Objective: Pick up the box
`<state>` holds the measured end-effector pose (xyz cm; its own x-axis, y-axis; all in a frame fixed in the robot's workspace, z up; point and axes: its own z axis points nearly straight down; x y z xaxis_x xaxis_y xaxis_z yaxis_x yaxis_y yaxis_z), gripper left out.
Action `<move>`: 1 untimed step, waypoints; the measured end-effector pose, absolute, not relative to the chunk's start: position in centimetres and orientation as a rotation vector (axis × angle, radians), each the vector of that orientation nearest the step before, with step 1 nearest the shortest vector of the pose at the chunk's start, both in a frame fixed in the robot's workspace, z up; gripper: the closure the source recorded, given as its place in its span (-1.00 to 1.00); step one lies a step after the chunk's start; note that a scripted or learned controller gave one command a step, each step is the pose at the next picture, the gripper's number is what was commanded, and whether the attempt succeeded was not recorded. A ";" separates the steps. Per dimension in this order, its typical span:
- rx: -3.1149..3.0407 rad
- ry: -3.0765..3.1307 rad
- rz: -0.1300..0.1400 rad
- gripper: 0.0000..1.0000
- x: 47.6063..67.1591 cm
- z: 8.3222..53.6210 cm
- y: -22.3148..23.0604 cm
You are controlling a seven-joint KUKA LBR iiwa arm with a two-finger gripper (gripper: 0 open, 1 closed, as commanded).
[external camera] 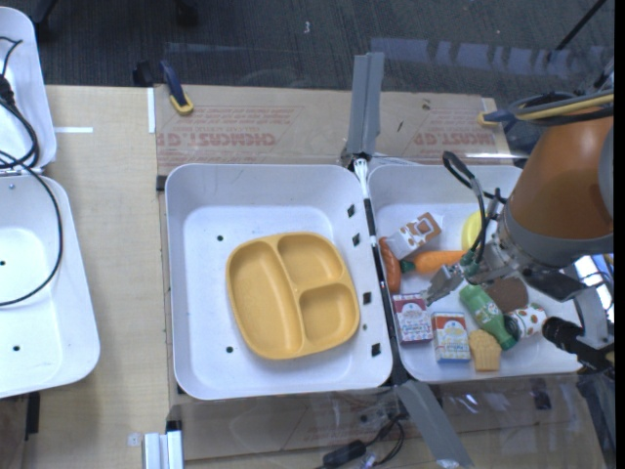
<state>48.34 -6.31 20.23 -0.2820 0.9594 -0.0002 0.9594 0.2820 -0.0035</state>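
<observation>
Two small boxes lie at the front of the right bin: a red one with a white label, and a red and white one just to its right. A brown and white carton lies further back. My gripper reaches in from the right and hangs low over the middle of the bin, just above and right of the red box and beside the carrot. It looks open, with nothing between its fingers.
A green bottle, a bread piece, a small jar, a red sausage and a yellow item crowd the right bin. A yellow divided plate lies in the left bin.
</observation>
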 end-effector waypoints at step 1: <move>-2.151 -2.287 0.004 -1.00 47.8 19.1 -5.9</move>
